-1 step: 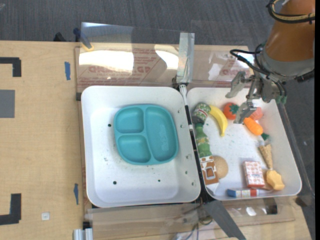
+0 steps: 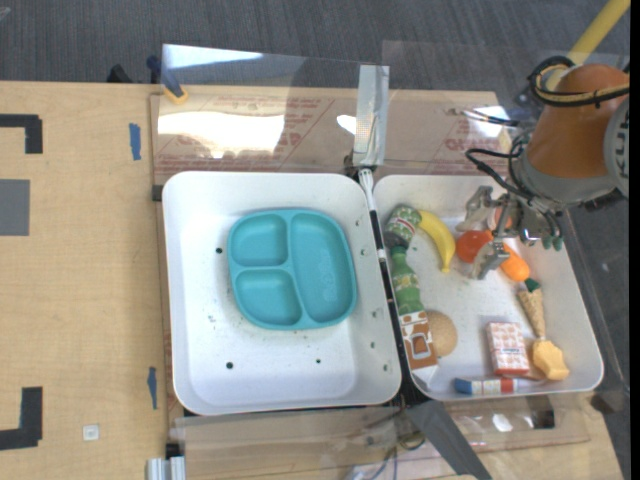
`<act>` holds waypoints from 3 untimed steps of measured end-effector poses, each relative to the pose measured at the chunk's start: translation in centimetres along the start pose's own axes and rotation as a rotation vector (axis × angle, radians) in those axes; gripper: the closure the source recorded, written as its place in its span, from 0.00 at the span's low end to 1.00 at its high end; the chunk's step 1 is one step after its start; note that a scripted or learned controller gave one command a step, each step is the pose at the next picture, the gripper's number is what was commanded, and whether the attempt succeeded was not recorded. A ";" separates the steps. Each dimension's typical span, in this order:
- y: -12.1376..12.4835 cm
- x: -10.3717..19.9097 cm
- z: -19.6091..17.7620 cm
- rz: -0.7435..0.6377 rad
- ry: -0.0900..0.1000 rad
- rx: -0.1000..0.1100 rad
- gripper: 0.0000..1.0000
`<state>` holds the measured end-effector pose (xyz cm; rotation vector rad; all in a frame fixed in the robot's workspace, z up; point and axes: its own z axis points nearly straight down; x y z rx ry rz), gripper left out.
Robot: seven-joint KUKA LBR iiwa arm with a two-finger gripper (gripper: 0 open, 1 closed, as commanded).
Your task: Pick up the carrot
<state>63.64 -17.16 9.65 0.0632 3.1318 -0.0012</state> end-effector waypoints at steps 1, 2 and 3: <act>-3.3 3.7 0.8 0.073 0.002 0.000 0.00; -3.1 3.2 -0.6 0.071 -0.010 0.002 1.00; 0.4 4.8 -7.3 0.100 -0.005 0.000 1.00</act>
